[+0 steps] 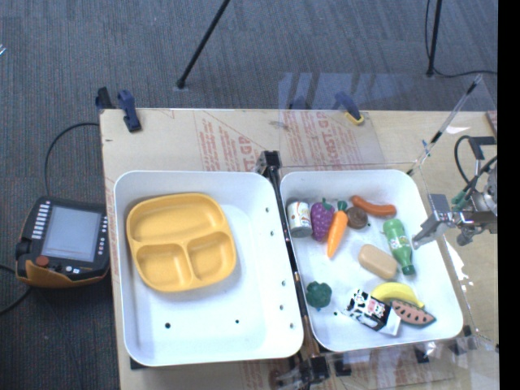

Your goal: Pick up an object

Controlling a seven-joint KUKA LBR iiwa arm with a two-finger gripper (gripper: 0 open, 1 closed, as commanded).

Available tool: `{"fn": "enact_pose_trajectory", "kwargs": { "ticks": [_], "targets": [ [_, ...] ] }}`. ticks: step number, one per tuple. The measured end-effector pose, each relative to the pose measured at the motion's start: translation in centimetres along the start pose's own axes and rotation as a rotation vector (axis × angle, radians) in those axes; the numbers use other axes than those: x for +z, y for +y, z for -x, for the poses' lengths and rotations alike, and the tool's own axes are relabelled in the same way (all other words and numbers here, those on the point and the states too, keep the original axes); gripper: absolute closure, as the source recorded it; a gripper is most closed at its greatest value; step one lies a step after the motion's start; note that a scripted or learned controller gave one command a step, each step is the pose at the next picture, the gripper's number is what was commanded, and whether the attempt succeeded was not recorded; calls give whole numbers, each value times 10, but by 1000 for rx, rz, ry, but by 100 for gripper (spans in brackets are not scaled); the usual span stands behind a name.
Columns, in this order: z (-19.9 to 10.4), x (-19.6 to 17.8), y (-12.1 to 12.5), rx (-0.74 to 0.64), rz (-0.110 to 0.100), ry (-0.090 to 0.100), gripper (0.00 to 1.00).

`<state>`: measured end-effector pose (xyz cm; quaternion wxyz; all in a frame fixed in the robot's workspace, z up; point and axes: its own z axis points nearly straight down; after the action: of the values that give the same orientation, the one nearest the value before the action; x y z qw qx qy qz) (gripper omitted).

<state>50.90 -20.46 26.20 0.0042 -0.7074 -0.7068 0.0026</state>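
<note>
Grey carpet (341,31), cardboard-topped bench (203,136), two white bins (203,331)

bench (203,136) | two white bins (203,331) (431,299) (side by side)

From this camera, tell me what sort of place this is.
Most likely a robotics lab bench for pick tests: two white bins clamped on a board, toy food such as a carrot, a teach pendant on the carpet, and tripod legs behind.
</note>
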Motion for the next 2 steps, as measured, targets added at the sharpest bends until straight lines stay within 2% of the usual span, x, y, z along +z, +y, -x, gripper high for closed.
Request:
{"fn": "enact_pose_trajectory", "kwargs": {
  "ticks": [1,2],
  "targets": [
    [-53,164,12,143,7,0,0],
    [-86,175,97,249,6,2,0]
  ]
}}
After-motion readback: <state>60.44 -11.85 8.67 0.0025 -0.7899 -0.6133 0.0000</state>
